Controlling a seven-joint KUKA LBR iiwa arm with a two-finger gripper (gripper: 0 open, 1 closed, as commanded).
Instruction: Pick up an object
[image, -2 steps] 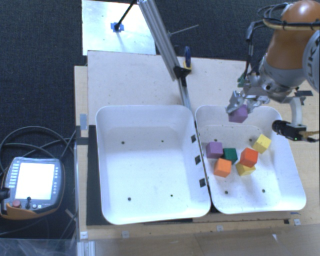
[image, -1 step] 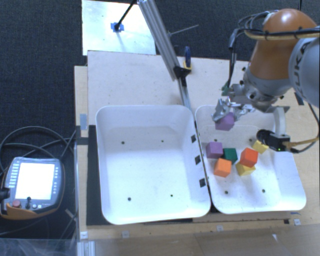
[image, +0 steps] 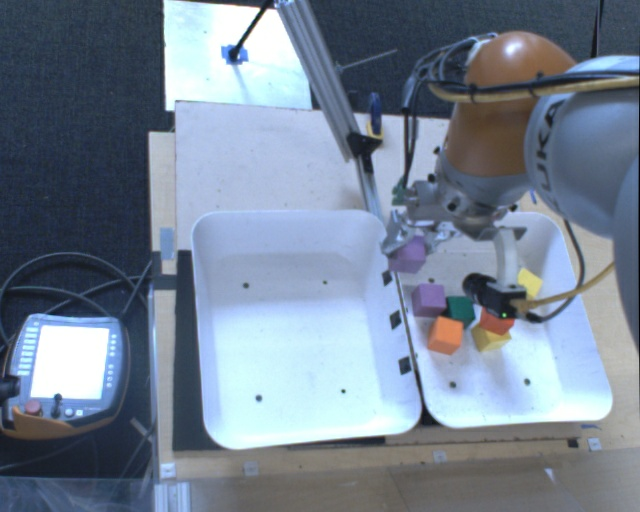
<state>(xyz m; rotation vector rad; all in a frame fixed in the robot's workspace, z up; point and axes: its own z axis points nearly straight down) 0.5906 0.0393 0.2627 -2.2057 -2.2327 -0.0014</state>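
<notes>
Gripper (image: 408, 240) hangs over the seam between the two white bins, at the far end of the right bin (image: 560, 400), with a pale purple block (image: 407, 256) clamped between its fingers and lifted clear of the bin floor, as far as the slanted view lets me judge. Above it the grey arm (image: 590, 140) with its orange band (image: 500, 100) comes in from the right.

On the floor of the right bin lies a small cluster of blocks: a darker purple block (image: 429, 298), a green block (image: 461, 309) just beside it, an orange block (image: 446, 335) in front of those two, a red block (image: 496, 321), and yellow blocks (image: 490, 340) near the red one. A black fitting (image: 492, 294) on the arm partly covers this cluster.

The left bin (image: 215, 300) sits touching the right one on the worktop (image: 260, 160). A teach pendant (image: 62, 375) with a lit screen rests off the worktop to the left.
</notes>
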